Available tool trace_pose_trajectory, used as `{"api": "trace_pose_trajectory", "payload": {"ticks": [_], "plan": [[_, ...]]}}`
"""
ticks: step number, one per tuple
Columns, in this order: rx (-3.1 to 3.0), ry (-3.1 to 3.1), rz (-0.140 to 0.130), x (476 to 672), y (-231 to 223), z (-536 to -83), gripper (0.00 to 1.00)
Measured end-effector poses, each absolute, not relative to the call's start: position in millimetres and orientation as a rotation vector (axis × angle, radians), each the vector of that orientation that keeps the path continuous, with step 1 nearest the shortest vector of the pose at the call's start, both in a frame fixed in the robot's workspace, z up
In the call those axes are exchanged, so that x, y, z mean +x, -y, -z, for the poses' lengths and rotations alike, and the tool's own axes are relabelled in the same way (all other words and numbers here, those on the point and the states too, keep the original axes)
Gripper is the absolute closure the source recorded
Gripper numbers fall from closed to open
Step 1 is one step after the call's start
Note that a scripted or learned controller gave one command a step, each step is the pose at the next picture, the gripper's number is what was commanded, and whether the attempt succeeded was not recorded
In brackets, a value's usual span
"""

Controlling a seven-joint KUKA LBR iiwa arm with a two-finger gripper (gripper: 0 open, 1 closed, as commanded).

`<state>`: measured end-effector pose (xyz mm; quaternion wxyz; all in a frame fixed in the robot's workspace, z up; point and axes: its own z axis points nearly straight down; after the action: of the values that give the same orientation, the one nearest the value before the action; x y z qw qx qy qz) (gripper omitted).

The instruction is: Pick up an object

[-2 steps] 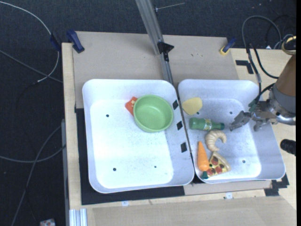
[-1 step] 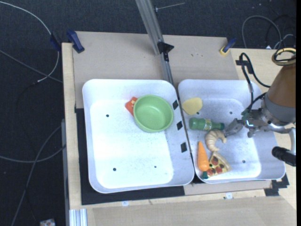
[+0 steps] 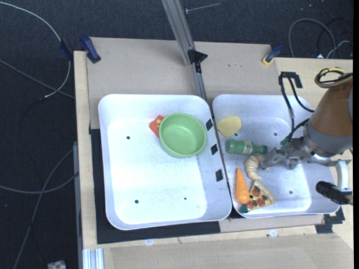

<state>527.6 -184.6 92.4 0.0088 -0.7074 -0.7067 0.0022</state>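
The right bin [image 3: 280, 108] holds a pale yellow rounded piece [image 3: 229, 125], a green bottle [image 3: 245, 147] lying on its side, a beige curved toy [image 3: 253, 166], an orange carrot [image 3: 241, 186] and a pizza slice toy [image 3: 259, 196]. My gripper [image 3: 273, 158] reaches in from the right and sits low in this bin. Its tip is just right of the beige toy and below the bottle's cap end. Nothing is visibly held in it.
In the left bin [image 3: 140, 195] a green bowl [image 3: 182, 134] stands at the back right, with a red-orange object [image 3: 155, 125] partly hidden behind it. A metal pole [image 3: 178, 24] slants over the divider between the bins. Cables [image 3: 289, 97] hang near the arm.
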Motion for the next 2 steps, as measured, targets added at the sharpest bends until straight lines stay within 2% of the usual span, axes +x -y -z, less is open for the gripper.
{"api": "trace_pose_trajectory", "payload": {"ticks": [1, 2], "plan": [[-2.214, 2.213, 0.002, 530.0, 184.6, -107.7, 1.00], [-2.226, 2.226, 0.006, 534.7, 193.0, -157.2, 1.00]]}}
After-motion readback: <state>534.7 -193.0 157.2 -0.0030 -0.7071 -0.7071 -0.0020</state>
